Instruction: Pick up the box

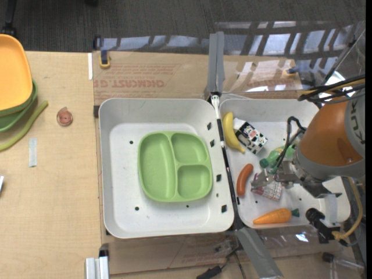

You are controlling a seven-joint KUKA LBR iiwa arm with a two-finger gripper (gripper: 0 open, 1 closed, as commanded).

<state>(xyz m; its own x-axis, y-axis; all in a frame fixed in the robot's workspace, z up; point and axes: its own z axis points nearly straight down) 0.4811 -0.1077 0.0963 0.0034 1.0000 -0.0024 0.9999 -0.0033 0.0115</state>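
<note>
Carrot (pixel 272 216) nearest, at the right bin's (pixel 247 214) front. Pincer (pixel 268 185) low mid-bin; open or closed, cannot tell. Box (pixel 251 137) sits beside banana (pixel 232 132), ungrasped. Approach step; next, shift toward box.

My bins (pixel 116 214) look like smooth, slightly glossy white plastic, and the green divided plate (pixel 174 166) like matt plastic. The box (pixel 251 136) seems printed card; the bench (pixel 46 214) looks like pale wood.
</note>
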